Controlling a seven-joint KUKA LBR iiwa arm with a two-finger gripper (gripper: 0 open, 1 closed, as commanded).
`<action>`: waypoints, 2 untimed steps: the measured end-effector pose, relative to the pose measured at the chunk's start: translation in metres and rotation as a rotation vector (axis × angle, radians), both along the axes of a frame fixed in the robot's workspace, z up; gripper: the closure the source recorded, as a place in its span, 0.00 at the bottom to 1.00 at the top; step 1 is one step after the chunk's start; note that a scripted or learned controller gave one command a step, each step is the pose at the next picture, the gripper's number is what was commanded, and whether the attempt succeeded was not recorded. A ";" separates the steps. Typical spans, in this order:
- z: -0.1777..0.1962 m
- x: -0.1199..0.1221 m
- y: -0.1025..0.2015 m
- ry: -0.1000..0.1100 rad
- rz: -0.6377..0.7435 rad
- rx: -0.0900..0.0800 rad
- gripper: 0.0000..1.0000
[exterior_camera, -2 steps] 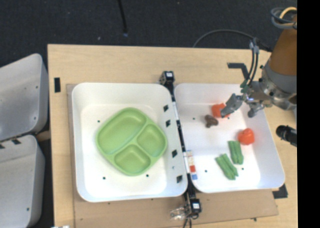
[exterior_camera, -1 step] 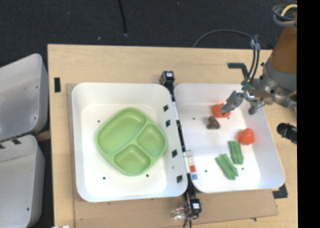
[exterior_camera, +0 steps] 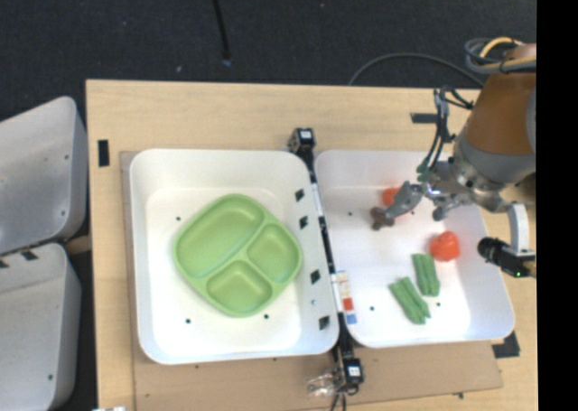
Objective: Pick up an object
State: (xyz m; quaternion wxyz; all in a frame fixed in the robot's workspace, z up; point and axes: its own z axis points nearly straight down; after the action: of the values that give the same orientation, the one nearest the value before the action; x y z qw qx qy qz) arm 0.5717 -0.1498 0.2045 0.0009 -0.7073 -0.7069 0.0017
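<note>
- Two white bins side by side on the bench: left bin (exterior_camera: 144, 219) holds a green divided plate (exterior_camera: 237, 254), right bin (exterior_camera: 361, 174) holds the loose items. Looks like a pick-source / drop-target layout, judging by contents.
- Candidates in the right bin: red-orange ball-like object (exterior_camera: 443, 246) right of centre; two green pod-shaped pieces (exterior_camera: 416, 288) towards the near side, just beside each other; a small orange object (exterior_camera: 390, 195) at the far side, partly hidden behind the gripper fingers.
- Items are well apart from each other except the green pair, so single-object grasps look feasible.
- Arm (exterior_camera: 498, 129) reaches in from the right, wrist over the right bin's far-right part.
- Gripper (exterior_camera: 386, 216) is angled left and down towards the bin floor, tip just beside the small orange object.
- Claw state: cannot tell. Fingers read as one dark grey blur; no gap resolved, nothing visibly between them.
- No object appears lifted; all lie on the bin floor.
- Judgement: a grasp attempt near the small orange object, pick not yet confirmed. Risk: the tip nudges it rather than straddling it.
</note>
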 end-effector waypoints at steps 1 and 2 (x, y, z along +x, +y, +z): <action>-0.053 -0.005 -0.011 0.000 -0.001 0.000 0.00; -0.105 -0.006 -0.012 -0.001 -0.003 0.000 0.00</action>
State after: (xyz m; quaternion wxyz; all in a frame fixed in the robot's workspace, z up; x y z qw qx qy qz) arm 0.5661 -0.1619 0.0991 0.0006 -0.7082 -0.7060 0.0014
